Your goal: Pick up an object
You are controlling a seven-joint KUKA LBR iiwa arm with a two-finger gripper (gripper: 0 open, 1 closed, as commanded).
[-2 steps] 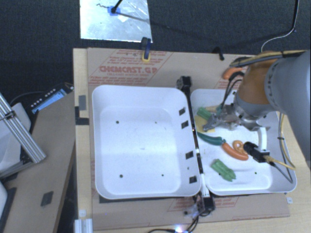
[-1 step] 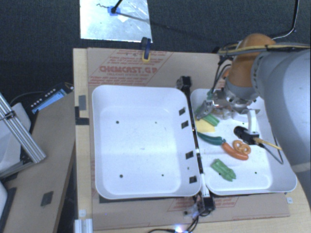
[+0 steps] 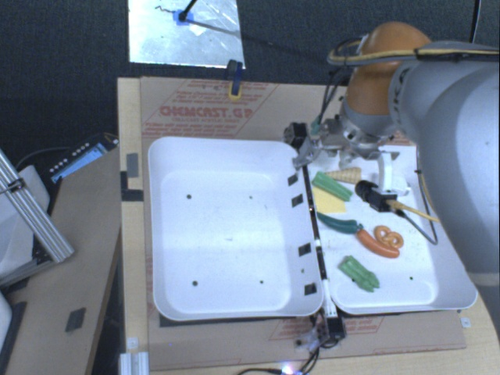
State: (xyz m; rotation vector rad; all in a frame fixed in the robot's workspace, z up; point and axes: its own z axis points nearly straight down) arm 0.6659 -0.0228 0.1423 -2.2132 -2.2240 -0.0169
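My gripper [image 3: 307,155] hangs over the far left corner of the right bin [image 3: 437,283], close to the divider between the two bins. Just below it lie a green leafy piece [image 3: 331,187] on a yellow wedge [image 3: 333,202], with a small pale corn piece [image 3: 344,176] beside them. Further forward in the same bin are a teal-handled item [image 3: 339,223], an orange carrot-like piece [image 3: 374,245], a pretzel [image 3: 390,236] and a green vegetable [image 3: 358,273]. Nothing shows in the gripper.
The left bin [image 3: 168,233] sits beside the right one on a cardboard sheet [image 3: 203,108]. The grey arm [image 3: 453,131] covers the right bin's far right side. A foil sheet [image 3: 183,22] lies behind the bench.
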